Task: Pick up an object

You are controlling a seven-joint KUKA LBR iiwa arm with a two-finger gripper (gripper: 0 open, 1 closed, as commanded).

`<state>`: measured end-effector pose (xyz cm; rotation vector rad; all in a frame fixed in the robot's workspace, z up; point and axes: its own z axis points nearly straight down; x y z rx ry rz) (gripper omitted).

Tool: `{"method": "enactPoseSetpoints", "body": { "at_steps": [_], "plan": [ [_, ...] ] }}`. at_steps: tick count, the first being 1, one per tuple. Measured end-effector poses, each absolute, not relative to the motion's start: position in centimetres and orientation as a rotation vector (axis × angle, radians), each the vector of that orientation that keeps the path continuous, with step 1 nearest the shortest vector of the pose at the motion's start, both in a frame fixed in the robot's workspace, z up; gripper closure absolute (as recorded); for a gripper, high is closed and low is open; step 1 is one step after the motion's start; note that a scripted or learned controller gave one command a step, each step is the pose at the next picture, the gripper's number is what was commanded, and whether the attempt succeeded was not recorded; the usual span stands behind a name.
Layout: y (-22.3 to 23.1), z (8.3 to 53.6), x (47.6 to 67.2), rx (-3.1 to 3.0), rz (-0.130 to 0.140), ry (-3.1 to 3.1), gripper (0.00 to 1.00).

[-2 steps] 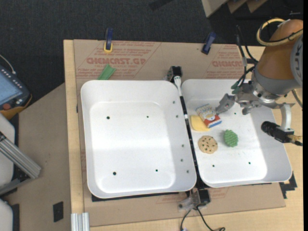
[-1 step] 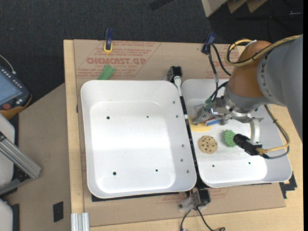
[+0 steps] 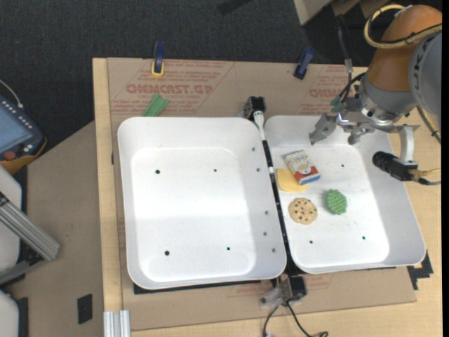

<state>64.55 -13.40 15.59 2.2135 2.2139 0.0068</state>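
The right bin (image 3: pixel 393 223) holds a small white carton with red and blue print (image 3: pixel 299 165), a yellow piece (image 3: pixel 286 182) tucked against it, a round brown cookie (image 3: pixel 303 210) and a bumpy green item (image 3: pixel 337 202). My gripper (image 3: pixel 337 133) hangs over the bin's far edge, behind and to the right of the carton. Its two grey fingers (image 3: pixel 320 130) are spread open with nothing between them. It touches none of the objects.
The left bin (image 3: pixel 133 188) lies beside the right one, with a black divider strip (image 3: pixel 270 181) between them. A green scrap (image 3: pixel 155 106) and clamps (image 3: pixel 158 58) sit on the cardboard at the back. The arm's orange band (image 3: pixel 400 44) rises at the upper right.
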Motion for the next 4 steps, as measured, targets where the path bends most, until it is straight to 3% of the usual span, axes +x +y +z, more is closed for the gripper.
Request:
{"method": "enactPoseSetpoints", "body": {
  "at_steps": [1,2,3,4],
  "plan": [
    [-9.3,15.6,56.2,2.227,-0.004,2.227,0.0],
    [-9.5,16.6,56.6,2.221,0.001,2.22,1.0],
    [-2.1,26.1,53.2,2.208,0.014,2.228,1.0],
    [4.0,31.6,53.1,2.21,0.01,2.227,1.0]
  ]
}}
